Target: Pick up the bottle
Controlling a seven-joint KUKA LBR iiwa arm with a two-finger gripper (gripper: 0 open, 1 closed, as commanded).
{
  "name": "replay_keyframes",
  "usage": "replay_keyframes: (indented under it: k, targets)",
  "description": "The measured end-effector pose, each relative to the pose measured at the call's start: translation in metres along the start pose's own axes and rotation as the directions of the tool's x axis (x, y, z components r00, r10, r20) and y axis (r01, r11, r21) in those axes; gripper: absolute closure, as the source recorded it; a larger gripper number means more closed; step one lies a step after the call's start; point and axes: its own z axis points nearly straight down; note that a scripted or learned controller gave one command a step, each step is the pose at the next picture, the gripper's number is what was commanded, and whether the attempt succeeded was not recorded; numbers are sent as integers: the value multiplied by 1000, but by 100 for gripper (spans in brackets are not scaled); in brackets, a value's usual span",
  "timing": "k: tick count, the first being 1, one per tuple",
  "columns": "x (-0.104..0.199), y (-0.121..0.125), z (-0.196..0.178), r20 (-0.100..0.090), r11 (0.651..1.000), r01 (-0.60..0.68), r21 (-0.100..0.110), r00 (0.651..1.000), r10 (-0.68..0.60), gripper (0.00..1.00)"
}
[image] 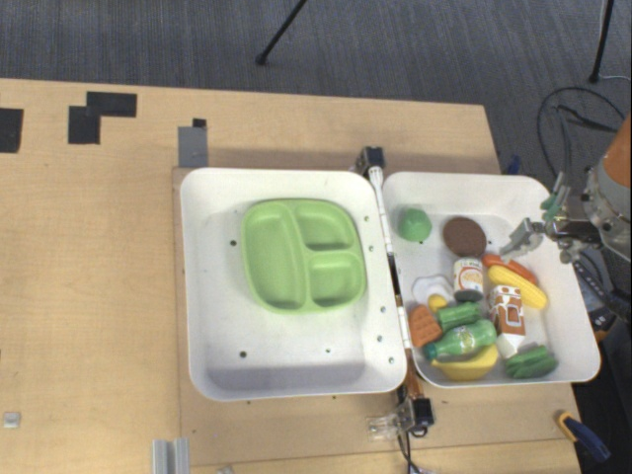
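Bottle point(462, 341) lies on its side near the right bin's point(583, 363) front, wedged among toy food – light, smooth plastic, so you'd pinch mid-body. Claw point(523, 235) hovers over the bin's back right – can't tell whether it's apart or together

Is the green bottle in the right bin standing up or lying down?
Lying down. The green bottle rests on its side, tilted across the yellow banana among the other toy foods in the right bin.

Grey ribbed carpet point(148, 18) behind light wooden bench point(89, 294); thin black legs point(296, 13), perhaps tripod.
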Motion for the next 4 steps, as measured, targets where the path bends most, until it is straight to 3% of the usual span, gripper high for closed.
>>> replay_keyframes:
  k: [1,2,3,4]
  targets:
    - [-14,68,-20,1,997,-82,-1,997,82,0]
    - [-28,152,-57,1,998,64,-1,998,-64,0]
    - [19,152,-127,0,968,-252,-1,968,252,0]
    - [75,152,-102,1,748,-663,2,748,663,0]
